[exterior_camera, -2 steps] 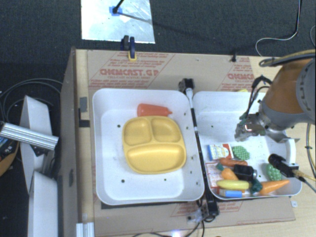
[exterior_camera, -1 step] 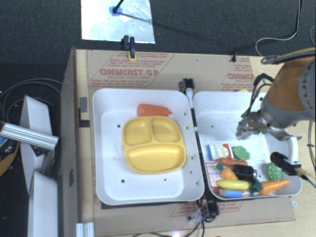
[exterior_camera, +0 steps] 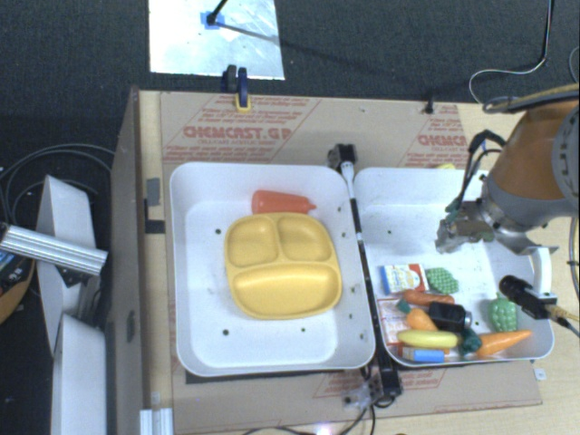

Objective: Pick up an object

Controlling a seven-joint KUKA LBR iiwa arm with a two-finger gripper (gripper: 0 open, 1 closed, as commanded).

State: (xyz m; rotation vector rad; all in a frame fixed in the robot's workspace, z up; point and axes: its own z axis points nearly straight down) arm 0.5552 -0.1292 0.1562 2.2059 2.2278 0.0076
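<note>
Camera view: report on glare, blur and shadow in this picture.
Camera view: strong glare whitens the foil sheet at top; the white bins look bright but keep detail; the yellow divided plate is sharp; the gripper looks soft, slightly blurred; the small toys crowd the right bin's near corner, hard to separate; shadows are faint.

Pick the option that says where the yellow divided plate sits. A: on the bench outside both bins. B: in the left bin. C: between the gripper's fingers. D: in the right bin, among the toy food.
B: the plate lies flat in the left bin, beside an orange carrot at its far edge.
</note>
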